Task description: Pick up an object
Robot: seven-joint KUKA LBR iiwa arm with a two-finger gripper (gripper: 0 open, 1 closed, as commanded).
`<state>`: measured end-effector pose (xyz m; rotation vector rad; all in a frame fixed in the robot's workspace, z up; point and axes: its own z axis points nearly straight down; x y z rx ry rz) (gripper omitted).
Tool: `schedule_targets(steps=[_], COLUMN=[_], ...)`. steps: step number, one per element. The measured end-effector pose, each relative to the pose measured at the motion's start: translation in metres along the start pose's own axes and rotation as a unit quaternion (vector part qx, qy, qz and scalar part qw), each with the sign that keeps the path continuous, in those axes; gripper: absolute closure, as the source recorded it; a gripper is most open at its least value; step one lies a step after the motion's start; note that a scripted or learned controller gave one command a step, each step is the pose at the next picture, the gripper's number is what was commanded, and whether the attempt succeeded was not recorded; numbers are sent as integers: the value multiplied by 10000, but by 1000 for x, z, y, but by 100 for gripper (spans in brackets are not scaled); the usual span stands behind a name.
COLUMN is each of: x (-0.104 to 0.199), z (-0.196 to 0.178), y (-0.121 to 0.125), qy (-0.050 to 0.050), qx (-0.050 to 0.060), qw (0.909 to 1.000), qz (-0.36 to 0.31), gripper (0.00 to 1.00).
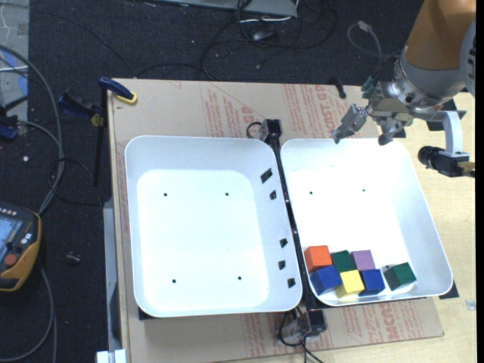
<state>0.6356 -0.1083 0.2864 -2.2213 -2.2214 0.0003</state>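
Several small coloured blocks lie bunched at the near edge of the right bin (393, 180): an orange block (318, 256), a dark green one (342, 261), a purple one (363, 259), two blue ones (326, 279) (372, 280), a yellow one (351, 282) and a green one (399, 275). My gripper (369, 127) hangs over the far edge of that bin, well away from the blocks. Its two fingers are spread apart and hold nothing.
The left bin (144, 203) sits beside the right one, with black clips along the divide. A blue and yellow clamp (117, 90) grips the board's far left corner. Cables and a handheld pendant (15, 244) lie on the floor at the left.
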Motion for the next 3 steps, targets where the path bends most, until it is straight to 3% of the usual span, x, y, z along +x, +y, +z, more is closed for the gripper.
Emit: schedule_targets(steps=[1,2,3], x=[-6,-6,-28], z=[-152,-146,-148], y=[15,15,-108], qy=[-8,-1,-5], qx=[-54,1,-25], qw=[9998,9999,10000], qz=[-165,-165,14], gripper=[0,0,0])
